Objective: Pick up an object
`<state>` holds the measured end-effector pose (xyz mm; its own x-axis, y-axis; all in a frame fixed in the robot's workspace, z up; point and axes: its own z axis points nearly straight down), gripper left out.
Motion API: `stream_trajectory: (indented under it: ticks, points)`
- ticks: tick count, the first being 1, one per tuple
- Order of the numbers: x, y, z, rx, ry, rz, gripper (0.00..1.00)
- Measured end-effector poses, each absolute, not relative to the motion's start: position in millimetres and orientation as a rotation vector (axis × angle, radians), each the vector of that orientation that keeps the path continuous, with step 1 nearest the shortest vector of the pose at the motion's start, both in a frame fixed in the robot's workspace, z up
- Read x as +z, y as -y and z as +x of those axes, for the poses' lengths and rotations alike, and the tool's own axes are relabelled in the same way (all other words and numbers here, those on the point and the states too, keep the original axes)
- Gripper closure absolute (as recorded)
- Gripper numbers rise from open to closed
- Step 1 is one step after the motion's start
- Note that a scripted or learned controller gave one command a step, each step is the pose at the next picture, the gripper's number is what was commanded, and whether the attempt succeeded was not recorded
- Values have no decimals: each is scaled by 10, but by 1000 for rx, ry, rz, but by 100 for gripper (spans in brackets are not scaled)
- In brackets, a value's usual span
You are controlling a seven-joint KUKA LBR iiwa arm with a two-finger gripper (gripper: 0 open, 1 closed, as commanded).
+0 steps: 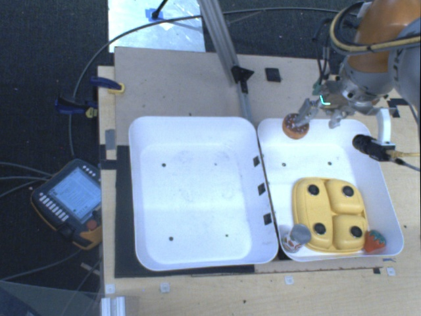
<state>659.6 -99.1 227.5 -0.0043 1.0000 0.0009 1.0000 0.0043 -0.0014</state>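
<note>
- Gripper [320, 116] hovers over the right bin's [388, 196] far rim, fingers apart (nothing between them).
- Brown doughnut [295, 126] lies beside one fingertip.
- Yellow block [329, 214] sits nearer.

We see the arm [385, 25] cut off by the top and right edges, so its upper part is out of sight. The gripper [320, 116] is small and blurred, and we cannot make out its fingers. The round brown thing [295, 126] beside it is too small to identify. The yellow tray [329, 214] hides part of the small red object [375, 241] at the right bin's [276, 143] corner.
</note>
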Motion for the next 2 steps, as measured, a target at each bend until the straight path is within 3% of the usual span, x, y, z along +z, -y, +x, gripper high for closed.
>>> stream_trajectory:
  ticks: [1,2]
  points:
    - [2290,991,6604,-2,2227,-2217,0]
    - [1682,1054,6595,4,2222,-2219,0]
